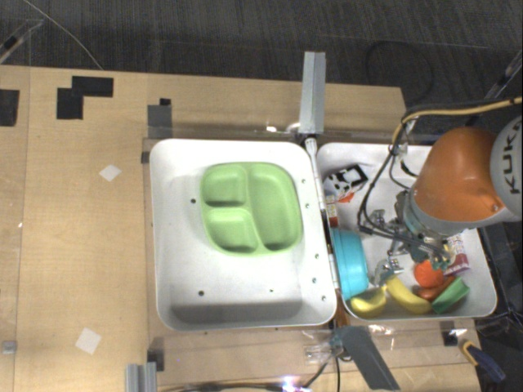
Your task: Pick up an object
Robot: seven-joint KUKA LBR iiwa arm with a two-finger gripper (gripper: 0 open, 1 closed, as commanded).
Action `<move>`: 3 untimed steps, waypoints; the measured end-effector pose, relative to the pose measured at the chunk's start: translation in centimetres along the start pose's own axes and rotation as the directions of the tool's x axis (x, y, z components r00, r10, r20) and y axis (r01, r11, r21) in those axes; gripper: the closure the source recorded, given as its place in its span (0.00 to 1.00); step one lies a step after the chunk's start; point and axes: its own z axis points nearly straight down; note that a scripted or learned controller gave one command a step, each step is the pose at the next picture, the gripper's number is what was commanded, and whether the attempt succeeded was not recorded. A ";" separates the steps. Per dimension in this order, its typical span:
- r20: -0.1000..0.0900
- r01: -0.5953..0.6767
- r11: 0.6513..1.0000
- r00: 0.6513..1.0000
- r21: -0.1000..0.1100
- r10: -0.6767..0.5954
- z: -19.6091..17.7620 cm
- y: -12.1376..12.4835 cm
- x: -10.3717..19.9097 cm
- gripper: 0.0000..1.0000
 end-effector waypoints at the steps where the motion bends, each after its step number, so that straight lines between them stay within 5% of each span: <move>1: 0.000 -0.058 0.998 0.998 0.001 0.058 -5.0 -5.7 -6.9 0.00; 2: -0.001 -0.101 0.995 0.995 0.000 0.101 0.1 -6.0 -0.6 0.00; 3: 0.004 0.026 1.000 1.000 0.004 -0.026 0.0 -3.6 2.3 0.00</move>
